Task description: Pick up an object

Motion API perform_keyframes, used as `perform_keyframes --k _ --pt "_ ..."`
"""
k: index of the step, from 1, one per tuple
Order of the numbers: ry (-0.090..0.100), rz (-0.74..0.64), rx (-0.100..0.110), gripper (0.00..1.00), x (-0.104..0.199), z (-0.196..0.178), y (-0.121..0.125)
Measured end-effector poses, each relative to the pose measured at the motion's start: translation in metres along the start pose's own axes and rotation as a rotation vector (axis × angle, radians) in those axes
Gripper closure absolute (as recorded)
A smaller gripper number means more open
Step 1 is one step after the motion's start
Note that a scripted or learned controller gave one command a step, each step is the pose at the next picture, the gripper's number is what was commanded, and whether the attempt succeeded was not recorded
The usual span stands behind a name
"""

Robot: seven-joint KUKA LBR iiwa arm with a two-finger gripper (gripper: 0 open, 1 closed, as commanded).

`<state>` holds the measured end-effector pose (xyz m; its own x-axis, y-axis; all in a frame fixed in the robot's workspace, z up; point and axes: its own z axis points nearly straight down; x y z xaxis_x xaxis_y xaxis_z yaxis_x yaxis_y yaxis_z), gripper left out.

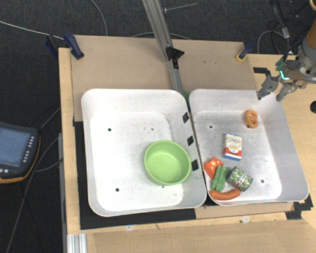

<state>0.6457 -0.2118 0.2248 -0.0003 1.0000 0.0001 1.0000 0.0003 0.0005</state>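
Orange ring (251, 118) lies in the right bin (284, 141), near and left of the gripper (277, 91), whose fingers spread apart, holding nothing

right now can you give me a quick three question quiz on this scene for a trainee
1. True or false: the green bowl sits in the left bin.
2. Which item lies nearest the end effector? A) orange ring B) small carton C) green can
3. Fill in: the end effector hovers over the far right corner of the ____ bin.

Key:
1. True.
2. A; the ring lies toward the far side of the right bin, apart from the cluster at its near left.
3. right.
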Motion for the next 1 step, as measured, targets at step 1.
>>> perform_keyframes --k 1 --pt "0.000 0.000 0.000 0.00 0.0000 0.0000 0.0000"
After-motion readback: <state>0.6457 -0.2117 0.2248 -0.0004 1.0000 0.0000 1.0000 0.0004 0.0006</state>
